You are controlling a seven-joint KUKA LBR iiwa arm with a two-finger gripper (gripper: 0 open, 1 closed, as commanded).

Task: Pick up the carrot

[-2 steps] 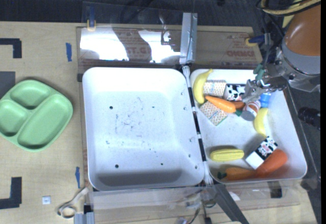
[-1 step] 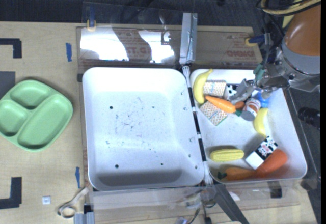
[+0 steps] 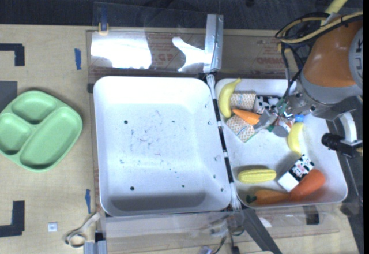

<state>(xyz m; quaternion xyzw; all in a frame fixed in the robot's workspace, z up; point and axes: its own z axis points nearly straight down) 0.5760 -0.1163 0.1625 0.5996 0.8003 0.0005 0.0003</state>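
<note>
White walls are hemming me in on the right bin (image 3: 341, 189), which is crowded, while the left bin (image 3: 155, 143) beside it is lying bare, with wide room across its floor. Only the shared rim is dividing the two. My arm (image 3: 331, 68) is coming in from the right, over the far right corner of the right bin, and my gripper (image 3: 281, 113) is hanging low over that bin's far half.

Whether my fingers are apart or together I cannot tell; clutter and blur are hiding them.

Along the near wall a carrot (image 3: 275, 195) is lying lengthwise, almost touching the wall, with a fatter orange-red carrot-like piece (image 3: 309, 184) slanting up at its right end. Both are sitting well apart from my gripper, across the bin from it. A smaller orange carrot (image 3: 247, 115) is lying just to the left of my gripper, resting on a speckled block (image 3: 241, 128) near the dividing rim.

Other things are narrowing my room: a banana (image 3: 226, 97) curving along the rim at the far left, a second yellow piece (image 3: 295, 136) just beneath my gripper, a corn cob (image 3: 257, 175) near the middle, and a black-and-white box (image 3: 295, 174) beside the fat piece.

Outside the bins, a green tray (image 3: 39, 130) is sitting on the bench at the far left.
</note>
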